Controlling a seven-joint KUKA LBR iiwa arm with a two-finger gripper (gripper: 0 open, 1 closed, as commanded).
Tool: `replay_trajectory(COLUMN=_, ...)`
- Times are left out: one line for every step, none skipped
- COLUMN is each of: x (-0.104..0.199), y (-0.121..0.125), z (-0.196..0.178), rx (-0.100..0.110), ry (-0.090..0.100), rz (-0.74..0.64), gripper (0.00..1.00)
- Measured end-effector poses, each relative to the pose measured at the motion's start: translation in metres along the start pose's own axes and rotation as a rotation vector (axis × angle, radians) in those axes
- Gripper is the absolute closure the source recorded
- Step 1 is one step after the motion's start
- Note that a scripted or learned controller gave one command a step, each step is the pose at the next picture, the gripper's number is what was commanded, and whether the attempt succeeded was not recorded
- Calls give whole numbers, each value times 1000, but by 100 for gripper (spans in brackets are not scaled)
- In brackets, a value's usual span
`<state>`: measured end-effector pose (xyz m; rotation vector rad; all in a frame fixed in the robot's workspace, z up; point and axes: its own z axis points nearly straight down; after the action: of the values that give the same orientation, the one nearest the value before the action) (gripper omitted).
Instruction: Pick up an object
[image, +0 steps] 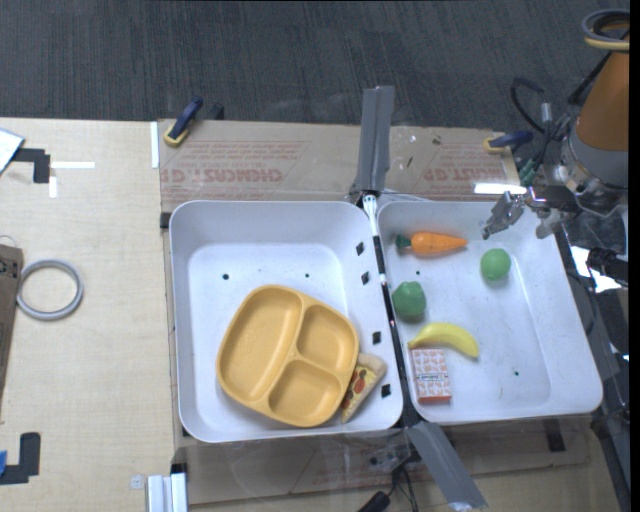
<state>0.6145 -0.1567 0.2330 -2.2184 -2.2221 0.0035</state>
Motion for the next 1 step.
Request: replay_trajectory(x=-44, y=44, z=90, rx=-2, ry=-2, rz=27, gripper=0)
